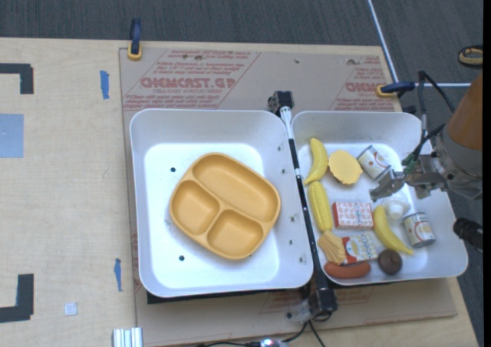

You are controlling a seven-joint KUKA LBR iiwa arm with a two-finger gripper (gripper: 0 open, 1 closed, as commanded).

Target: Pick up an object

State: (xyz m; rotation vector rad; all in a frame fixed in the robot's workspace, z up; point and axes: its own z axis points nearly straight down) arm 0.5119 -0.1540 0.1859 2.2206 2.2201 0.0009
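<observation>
White plastic formed both bins on the surface (pixel 61 207). In the left bin (pixel 146 207) we saw a yellow divided plate (pixel 224 205). The claw (pixel 399 182) hung over the right bin (pixel 453 261), above a white ball (pixel 397 208) near a banana (pixel 390 232); we could not tell its state.

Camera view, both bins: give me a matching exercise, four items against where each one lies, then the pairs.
Items:
1. tray
2. sausage
3. claw
4. clamp

Places:
A. front edge of the right bin
B. far left corner of the board
C. left bin
D. over the right bin, near a white ball

Pairs: 1-C, 2-A, 3-D, 4-B
</observation>
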